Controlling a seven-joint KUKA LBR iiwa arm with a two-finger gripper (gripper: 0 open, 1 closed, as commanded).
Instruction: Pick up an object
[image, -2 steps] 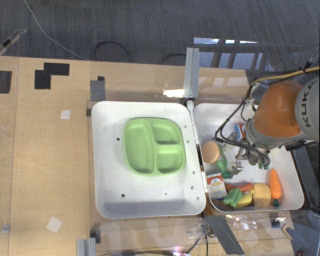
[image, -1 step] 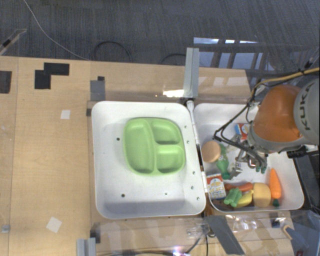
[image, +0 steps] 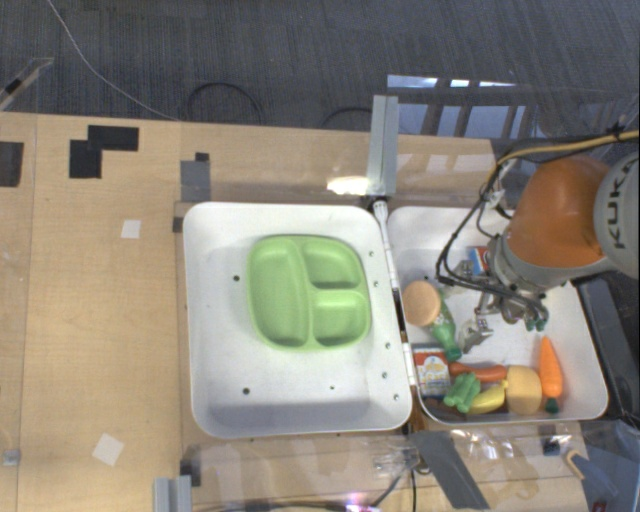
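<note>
My gripper (image: 508, 320) hangs over the middle of the right bin (image: 585, 330), below the orange wrist band. Its fingers stand apart with only bare bin floor between them. To its left lie a tan round item (image: 422, 300) and a green bottle (image: 443, 335). Along the bin's front edge sit a small carton (image: 432, 372), a red-orange piece (image: 480, 373), a green piece (image: 460, 396), a banana (image: 488, 402) and a yellow-tan lump (image: 523, 390). An orange carrot (image: 550, 367) lies to the gripper's lower right. The arm hides the bin's back right.
The left bin (image: 215, 330) holds a green divided plate (image: 305, 292). A ridge (image: 393, 300) separates the two bins. Black cables (image: 462, 250) loop from the wrist over the right bin's back half. A small blue-and-red item (image: 478, 262) peeks out beside the wrist.
</note>
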